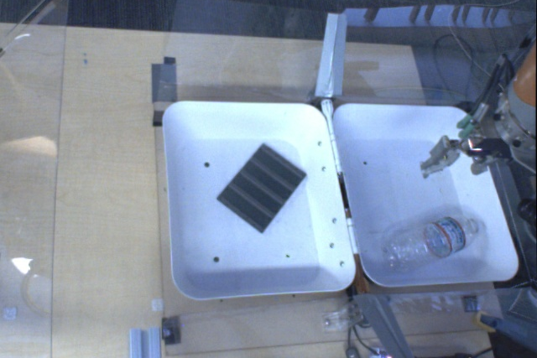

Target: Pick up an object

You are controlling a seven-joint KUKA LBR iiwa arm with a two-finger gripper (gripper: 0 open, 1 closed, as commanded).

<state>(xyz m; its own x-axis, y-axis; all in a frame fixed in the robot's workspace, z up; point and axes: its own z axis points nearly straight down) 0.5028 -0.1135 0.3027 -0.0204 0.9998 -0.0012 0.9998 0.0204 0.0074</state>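
- The gripper [457, 153] hung above the right bin [394, 126], near its right edge, with its two fingers spread apart and nothing between them.
- It probably waited there because the target lay below it, toward the front edge.
- The clear plastic water bottle [430, 241] lay on its side near the front edge of the right bin; it seemed empty, with a blue label.
- A dark ribbed pad [262, 187] lay in the middle of the left bin [189, 130].

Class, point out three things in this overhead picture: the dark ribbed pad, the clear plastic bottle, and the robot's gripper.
dark ribbed pad [262, 187]: camera view, centre of its ridged top.
clear plastic bottle [430, 240]: camera view, on its label band.
gripper [458, 154]: camera view, between its fingertips.
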